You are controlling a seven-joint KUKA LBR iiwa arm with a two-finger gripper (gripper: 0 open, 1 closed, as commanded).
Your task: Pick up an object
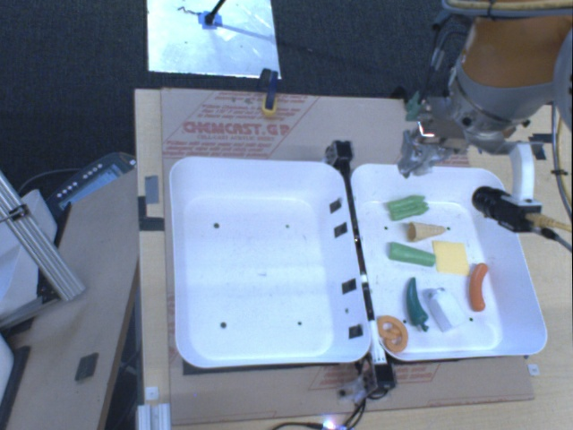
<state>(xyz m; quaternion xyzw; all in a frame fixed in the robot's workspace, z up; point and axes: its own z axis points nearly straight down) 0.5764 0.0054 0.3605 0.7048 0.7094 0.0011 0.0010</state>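
Well, the gripper (pixel 419 161) hangs over the far rim of the right bin (pixel 515 334), and whether it is wide or narrow I cannot tell. Nothing sits between it and the bin floor. Below it lie a green pepper (pixel 406 208), an ice-cream cone (pixel 426 232), a green pod (pixel 411 254), a yellow cheese slice (pixel 450 258), a sausage (pixel 478 288) and a pretzel (pixel 392 332). The board (pixel 237 119) behind reads "CHEMCAST GP" in red.

White bins (pixel 260 173); yellow cheese slice (pixel 450 258); orange sausage (pixel 478 288); green pepper (pixel 407 208).
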